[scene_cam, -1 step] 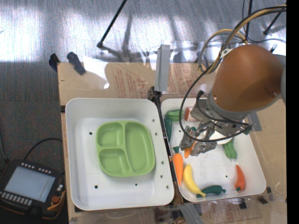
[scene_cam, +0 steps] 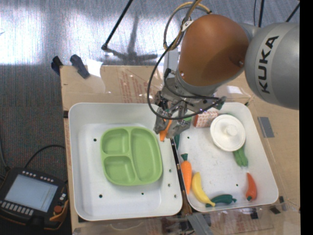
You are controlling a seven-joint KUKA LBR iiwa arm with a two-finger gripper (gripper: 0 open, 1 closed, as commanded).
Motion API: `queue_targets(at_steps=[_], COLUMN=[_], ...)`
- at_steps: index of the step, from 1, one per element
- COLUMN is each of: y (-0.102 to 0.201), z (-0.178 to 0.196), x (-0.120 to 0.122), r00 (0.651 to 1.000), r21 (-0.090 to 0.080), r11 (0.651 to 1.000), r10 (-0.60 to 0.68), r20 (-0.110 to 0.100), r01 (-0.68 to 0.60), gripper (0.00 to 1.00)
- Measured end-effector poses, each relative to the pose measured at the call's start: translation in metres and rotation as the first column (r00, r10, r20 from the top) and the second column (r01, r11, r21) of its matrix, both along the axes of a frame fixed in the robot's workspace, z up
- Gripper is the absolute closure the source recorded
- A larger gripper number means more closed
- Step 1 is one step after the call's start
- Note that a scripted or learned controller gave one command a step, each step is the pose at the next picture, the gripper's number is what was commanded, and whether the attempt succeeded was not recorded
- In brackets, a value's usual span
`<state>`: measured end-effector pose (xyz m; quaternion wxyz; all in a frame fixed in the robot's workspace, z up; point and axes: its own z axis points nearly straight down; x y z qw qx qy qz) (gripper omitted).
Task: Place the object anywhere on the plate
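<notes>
Orange-banded arm (scene_cam: 215, 50) looming over both bins, gripper (scene_cam: 167, 129) above the dividing rims, fingers pinching a small orange object (scene_cam: 165, 133) just right of the green plate (scene_cam: 131, 155) in the left bin (scene_cam: 83, 180)

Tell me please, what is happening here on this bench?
A grey and orange robot arm reaches in over two white bins. Its pincer hangs above the wall between them, with a small orange object between its fingers. The green divided plate in the left bin has nothing on it yet. In the right bin lie a carrot, a banana, a white round lid and some other toy vegetables.
</notes>
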<state>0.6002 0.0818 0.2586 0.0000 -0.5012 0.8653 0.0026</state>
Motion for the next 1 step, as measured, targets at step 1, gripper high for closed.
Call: queue_targets(at_steps=[1], y=[-0.0013], z=[0.0011], x=[0.0006], r00=[1.000], r21=[-0.001], r11=[1.000], r10=[-0.003], r20=[0.002], r01=[0.003], gripper=[0.00])
